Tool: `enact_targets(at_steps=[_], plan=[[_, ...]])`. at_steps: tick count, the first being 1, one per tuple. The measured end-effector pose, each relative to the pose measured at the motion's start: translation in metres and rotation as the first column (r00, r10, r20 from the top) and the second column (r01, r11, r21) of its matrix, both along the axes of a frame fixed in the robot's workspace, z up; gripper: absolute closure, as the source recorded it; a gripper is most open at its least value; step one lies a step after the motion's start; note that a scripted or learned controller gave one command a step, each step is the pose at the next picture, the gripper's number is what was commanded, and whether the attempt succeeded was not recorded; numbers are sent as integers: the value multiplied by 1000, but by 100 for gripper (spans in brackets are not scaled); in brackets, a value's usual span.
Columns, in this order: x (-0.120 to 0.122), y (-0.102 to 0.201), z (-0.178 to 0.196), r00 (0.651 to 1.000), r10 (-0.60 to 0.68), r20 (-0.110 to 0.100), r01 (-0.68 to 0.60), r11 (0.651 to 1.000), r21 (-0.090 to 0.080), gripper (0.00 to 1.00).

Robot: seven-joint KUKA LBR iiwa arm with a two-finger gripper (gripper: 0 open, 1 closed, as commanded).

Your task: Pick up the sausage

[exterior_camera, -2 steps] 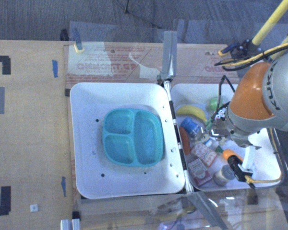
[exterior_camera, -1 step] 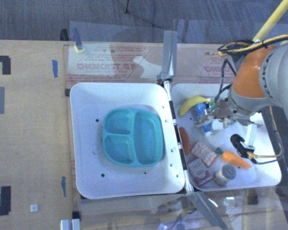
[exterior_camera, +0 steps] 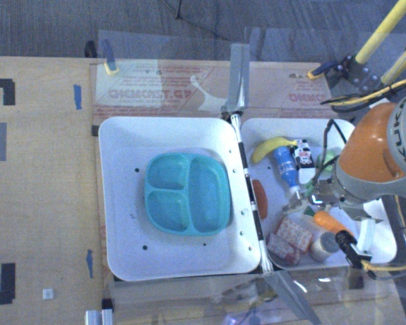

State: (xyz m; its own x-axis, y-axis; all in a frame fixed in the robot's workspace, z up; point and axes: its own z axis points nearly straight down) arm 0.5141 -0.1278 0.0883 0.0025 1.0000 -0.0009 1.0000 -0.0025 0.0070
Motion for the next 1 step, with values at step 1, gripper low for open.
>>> enact_targets(at_steps=[1], plan=[[17, 17, 0, 999, -53, 3, 53, 999, -5, 0]])
